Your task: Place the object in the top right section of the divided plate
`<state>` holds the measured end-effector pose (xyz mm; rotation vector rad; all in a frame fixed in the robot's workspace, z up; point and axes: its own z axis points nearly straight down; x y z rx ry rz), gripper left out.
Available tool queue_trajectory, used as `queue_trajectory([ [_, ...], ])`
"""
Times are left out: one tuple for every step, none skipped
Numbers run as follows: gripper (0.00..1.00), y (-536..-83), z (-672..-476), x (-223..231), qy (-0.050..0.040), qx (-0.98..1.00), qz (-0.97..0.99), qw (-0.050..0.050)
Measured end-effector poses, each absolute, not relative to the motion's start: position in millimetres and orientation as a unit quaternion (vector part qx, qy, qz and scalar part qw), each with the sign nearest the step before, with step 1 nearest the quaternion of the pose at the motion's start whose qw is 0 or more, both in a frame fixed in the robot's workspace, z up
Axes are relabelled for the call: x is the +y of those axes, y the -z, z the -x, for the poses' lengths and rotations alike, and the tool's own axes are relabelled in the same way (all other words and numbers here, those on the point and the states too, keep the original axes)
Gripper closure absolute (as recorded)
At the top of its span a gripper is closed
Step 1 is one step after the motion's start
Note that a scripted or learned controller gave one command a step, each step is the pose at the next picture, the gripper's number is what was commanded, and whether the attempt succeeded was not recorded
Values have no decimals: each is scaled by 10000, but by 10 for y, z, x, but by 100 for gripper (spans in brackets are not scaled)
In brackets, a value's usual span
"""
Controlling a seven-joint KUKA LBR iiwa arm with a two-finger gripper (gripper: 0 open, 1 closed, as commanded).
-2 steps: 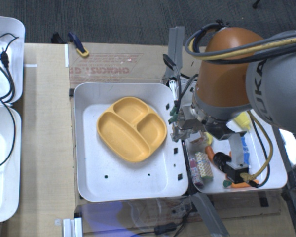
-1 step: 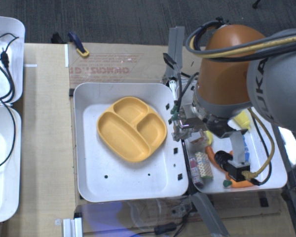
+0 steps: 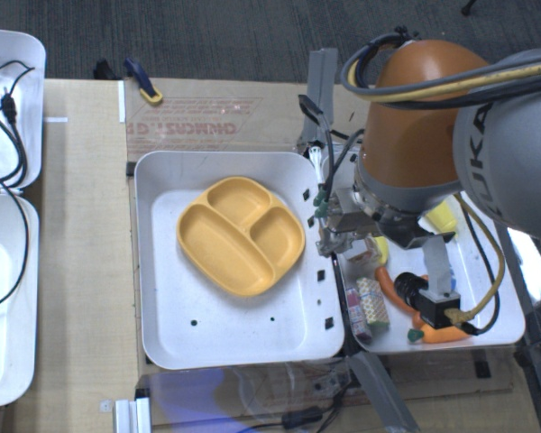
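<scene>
A yellow divided plate (image 3: 205, 258) with three sections lies tilted in the middle of the left white bin (image 3: 162, 314), and its sections hold nothing. My gripper (image 3: 356, 237) hangs low over the left part of the right bin (image 3: 496, 318), just right of the wall between the bins, mostly hidden under the orange wrist band. Below it in that bin lie a patterned packet (image 3: 371, 306), an orange carrot-like piece (image 3: 442, 336), another orange piece (image 3: 389, 287) and a yellow item (image 3: 443, 216). Nothing visible is between the fingers.
The grey arm (image 3: 505, 152) and its looping cables cover much of the right bin. A cardboard sheet (image 3: 207, 120) lies behind the bins with a blue and yellow clamp (image 3: 142, 84) on it. White trays with black cables (image 3: 4, 142) stand at the far left.
</scene>
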<state>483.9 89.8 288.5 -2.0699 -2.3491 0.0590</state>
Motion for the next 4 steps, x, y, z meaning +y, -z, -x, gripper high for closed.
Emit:
queue_trajectory([
  [100, -2931, -4855, 893, -238, -7506, 6603, 62],
  [100, -1980, -4879, 663, -55, -5942, 8043, 18],
  [100, -2025, -4884, 649, -100, -5936, 8047, 27],
  [100, -2066, -4886, 635, -155, -5933, 8048, 42],
])
